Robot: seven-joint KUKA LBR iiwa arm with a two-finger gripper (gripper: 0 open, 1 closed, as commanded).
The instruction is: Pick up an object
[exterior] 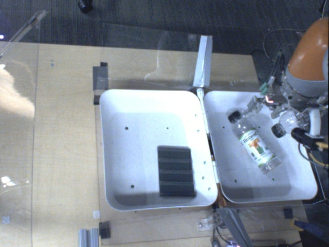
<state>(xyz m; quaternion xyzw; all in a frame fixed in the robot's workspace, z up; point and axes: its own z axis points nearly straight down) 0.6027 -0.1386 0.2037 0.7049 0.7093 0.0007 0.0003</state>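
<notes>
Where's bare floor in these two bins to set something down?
Left bin: open everywhere except the black ridged block near its front wall. Right bin: bare front-left corner below the clear bottle; the back-right is crowded by the bottle and the gripper.

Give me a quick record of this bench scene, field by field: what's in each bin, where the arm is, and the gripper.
left bin: holds a black ribbed rectangular block, lying flat near the front edge
right bin: holds a clear plastic bottle with a dark cap and an orange and green label, lying on its side, cap toward the back left
arm: grey with orange band, over the right bin's back right corner
gripper: above the bin, right of the bottle's cap end; finger state unclear
object held: none visible
</notes>
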